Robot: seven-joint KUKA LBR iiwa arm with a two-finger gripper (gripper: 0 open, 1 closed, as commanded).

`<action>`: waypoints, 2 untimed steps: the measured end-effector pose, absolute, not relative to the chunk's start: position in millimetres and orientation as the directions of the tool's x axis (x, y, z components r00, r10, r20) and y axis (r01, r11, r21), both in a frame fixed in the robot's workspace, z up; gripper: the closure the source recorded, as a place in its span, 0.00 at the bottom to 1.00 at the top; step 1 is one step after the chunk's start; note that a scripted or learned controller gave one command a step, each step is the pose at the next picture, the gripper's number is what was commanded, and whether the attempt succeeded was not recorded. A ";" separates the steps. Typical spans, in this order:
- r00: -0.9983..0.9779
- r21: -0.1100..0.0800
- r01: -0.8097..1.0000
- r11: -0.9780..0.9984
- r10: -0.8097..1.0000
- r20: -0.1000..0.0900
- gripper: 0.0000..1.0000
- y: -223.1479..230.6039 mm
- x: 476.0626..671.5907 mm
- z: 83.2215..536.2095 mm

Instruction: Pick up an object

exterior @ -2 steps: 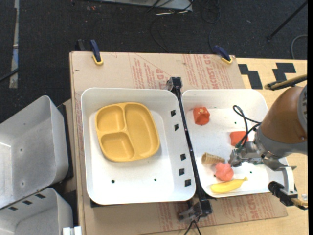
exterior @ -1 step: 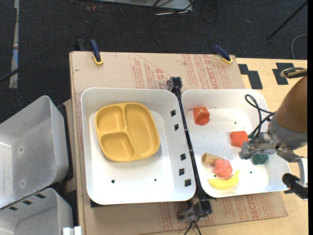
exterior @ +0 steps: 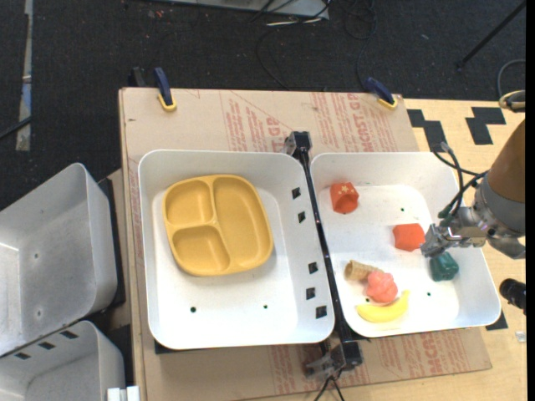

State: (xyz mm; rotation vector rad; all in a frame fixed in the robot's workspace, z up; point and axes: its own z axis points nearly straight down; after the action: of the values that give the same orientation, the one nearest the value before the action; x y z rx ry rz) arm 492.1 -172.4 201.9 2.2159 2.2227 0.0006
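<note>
Left bin (exterior: 159, 249): holds a yellow divided plate (exterior: 219, 224).
Right bin (exterior: 418, 170): red toy (exterior: 343, 196) near the back; orange block (exterior: 409, 236) mid-right; cone-shaped piece (exterior: 358, 269), pink toy (exterior: 382, 286) and banana (exterior: 385, 309) clustered at the front.
Green object (exterior: 444, 266): near the right wall, just below the gripper.
Gripper (exterior: 438, 240): low between orange block and green object; fingers too blurred to tell, perhaps touching the green one.
</note>
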 end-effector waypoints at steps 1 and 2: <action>-0.004 0.003 1.000 0.004 1.000 -0.002 1.00 -169.9 485.3 248.2; -0.009 -0.003 1.000 0.009 1.000 0.003 1.00 -106.6 489.1 248.1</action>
State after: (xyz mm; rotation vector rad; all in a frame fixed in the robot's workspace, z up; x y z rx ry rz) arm 489.1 -106.6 248.1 2.2145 2.2338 -0.0001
